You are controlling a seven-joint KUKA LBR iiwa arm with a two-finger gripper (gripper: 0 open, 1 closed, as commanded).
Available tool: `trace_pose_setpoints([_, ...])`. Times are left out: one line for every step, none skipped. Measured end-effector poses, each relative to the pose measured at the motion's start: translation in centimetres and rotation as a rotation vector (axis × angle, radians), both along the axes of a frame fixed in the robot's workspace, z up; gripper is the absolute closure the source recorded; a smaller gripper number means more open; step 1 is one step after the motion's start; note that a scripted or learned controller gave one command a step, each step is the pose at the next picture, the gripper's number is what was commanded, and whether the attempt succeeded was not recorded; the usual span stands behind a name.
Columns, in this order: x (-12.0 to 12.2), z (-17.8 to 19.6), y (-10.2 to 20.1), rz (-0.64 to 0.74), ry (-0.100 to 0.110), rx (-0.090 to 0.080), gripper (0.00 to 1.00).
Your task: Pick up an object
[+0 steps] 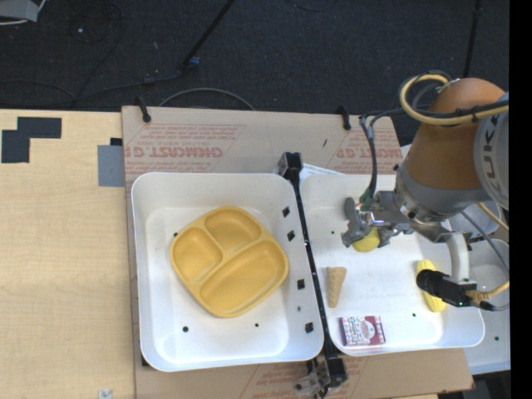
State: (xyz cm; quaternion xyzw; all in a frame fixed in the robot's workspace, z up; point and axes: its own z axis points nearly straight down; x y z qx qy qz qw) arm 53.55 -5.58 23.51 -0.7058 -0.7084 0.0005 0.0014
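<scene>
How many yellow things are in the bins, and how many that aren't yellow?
Yellow: 3 (the divided tray, the small lemon-like piece at the claw, the banana-like piece)
Tan: 1 (the cone)
Pink and white: 1 (the little carton)
Total: 5

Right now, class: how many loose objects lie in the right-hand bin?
4: a yellow piece at the tool, a cone mid-bin, a pink carton at the front, a banana rightward. Others may be hidden.

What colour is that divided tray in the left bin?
Yellow-orange all over, the divided tray, seen clearly in the camera view.
</scene>
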Motion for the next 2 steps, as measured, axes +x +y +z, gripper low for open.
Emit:
trace_pose_setpoints([1.7, 0.1, 5.4, 0.002, 0.000, 0.000, 1.00])
trace_pose_setpoints([4.1, -0.9, 10.8, 0.001, 0.000, 0.000, 1.00])
